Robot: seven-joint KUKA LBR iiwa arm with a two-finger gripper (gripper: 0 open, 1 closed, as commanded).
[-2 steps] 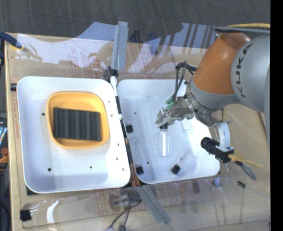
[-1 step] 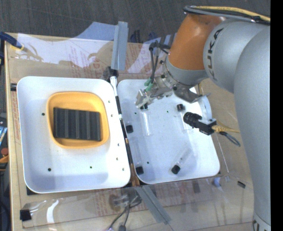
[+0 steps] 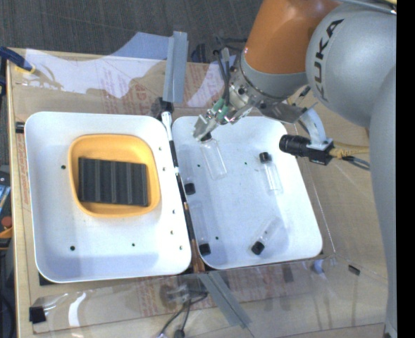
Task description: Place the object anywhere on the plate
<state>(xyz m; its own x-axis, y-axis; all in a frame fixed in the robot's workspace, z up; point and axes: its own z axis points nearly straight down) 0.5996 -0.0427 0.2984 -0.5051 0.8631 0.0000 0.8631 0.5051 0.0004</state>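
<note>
A wooden bench (image 3: pixel 334 210) over dark carpet is seen from above, bearing two white bins. In the left bin (image 3: pixel 45 238), a yellow plate (image 3: pixel 87 157) carrying a dark ribbed block is seen at centre left. In the right bin (image 3: pixel 302 241), three clear vials with black caps lie apart: one (image 3: pixel 214 160) just below the gripper (image 3: pixel 206 131), one (image 3: pixel 269 171) to its right, one (image 3: pixel 267 236) lower. Whether the gripper is parted or closed cannot be told. Nothing is judged placed yet; grasp and transfer remain.
</note>
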